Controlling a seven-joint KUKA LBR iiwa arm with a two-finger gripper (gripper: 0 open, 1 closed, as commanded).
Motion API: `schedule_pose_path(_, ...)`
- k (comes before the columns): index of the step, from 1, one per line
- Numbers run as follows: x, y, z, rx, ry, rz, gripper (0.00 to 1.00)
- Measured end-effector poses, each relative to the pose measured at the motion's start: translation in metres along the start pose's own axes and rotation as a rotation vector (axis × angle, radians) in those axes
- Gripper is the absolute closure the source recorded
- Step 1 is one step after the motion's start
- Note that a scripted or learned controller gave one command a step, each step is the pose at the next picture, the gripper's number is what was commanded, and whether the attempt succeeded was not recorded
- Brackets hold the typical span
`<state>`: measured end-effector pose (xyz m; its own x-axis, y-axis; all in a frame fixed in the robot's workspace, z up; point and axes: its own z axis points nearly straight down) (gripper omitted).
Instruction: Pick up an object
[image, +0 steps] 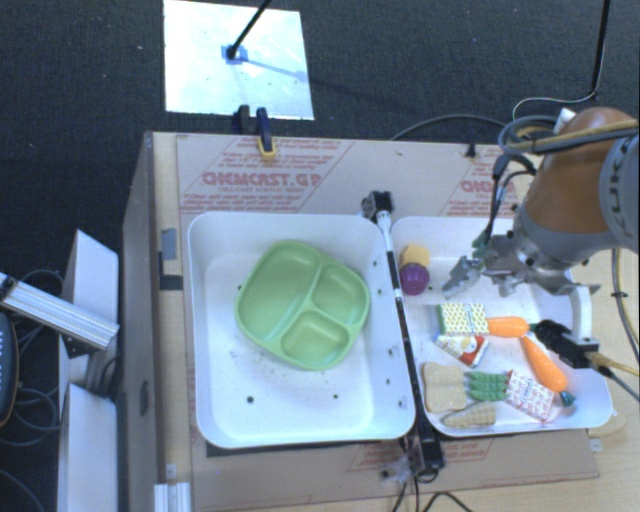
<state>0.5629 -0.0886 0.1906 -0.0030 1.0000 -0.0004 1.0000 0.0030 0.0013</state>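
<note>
Purple-and-yellow toy (414, 271) just left of end effector (466, 272), its fingers spread, holding nothing

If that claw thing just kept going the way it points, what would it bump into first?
Probably the bare floor of the right bin, between the purple-and-yellow toy and the green checkered box. The end effector points down-left; depth is unclear.
</note>
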Motion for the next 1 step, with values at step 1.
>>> schedule_pose_path(1, -0.0433, -0.0103, 0.0847, -0.024, -0.004, 0.000, 0.00)
